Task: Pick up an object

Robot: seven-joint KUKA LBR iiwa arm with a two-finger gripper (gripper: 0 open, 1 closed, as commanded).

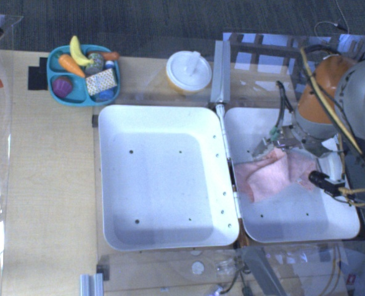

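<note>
Grey metal and black cabling crowd the gripper (280, 139), which sits low in the right bin (293, 227), toward that bin's 12 o'clock wall. Its tip comes down on the upper edge of a pink cloth (270, 174); whether it is closed on the fabric or merely touching it cannot be told, since the wrist and its fittings cover that spot. The cloth lies crumpled across the middle of the right bin, spreading from the gripper toward 7 o'clock, with a paler fold reaching to 3 o'clock under the arm's hardware. The arm (327, 97) rises from the gripper toward 2 o'clock, its orange band showing just above the wrist, a yellow cable looping over it.

At 9 o'clock from the gripper, across the shared rim, lies the left bin (158, 177), a shallow white tray with a few small dark holes in its floor. Beyond the bins, at about 11 o'clock from the gripper, a white lidded cup (188, 71) with a yellow base stands on the wooden bench (41, 184). Farther out toward 10 o'clock rests a blue divided tray (54, 74) holding toy food, among it a banana (79, 52) and a carrot (71, 65).
</note>
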